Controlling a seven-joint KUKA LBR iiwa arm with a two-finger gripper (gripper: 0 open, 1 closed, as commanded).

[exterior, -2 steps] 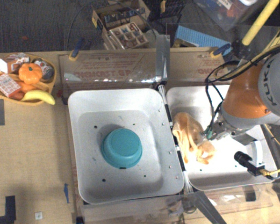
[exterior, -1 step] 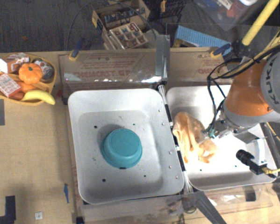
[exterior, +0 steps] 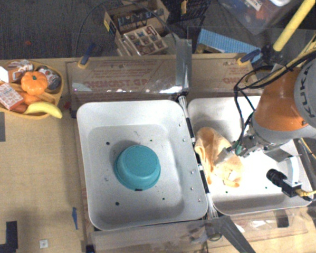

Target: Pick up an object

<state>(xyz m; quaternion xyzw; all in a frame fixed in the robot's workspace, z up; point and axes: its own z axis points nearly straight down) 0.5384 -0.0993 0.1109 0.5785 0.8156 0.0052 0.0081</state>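
Observation:
A crumpled tan and orange cloth (exterior: pixel 216 156) lies at the left side of the right bin (exterior: pixel 220 112). My gripper (exterior: pixel 236 150) is down at the cloth's right edge, touching it, under the grey wrist with its orange band. An upturned teal bowl (exterior: pixel 138 166) sits in the middle of the left bin (exterior: pixel 94 126), well away from the gripper.
A divider ridge (exterior: pixel 191 142) separates the two bins. A black cylinder part (exterior: pixel 277 178) and cables hang off the arm over the right bin's right side. A basket of toy fruit (exterior: pixel 25 90) rests at the bench's far left. Boxes stand behind the bins.

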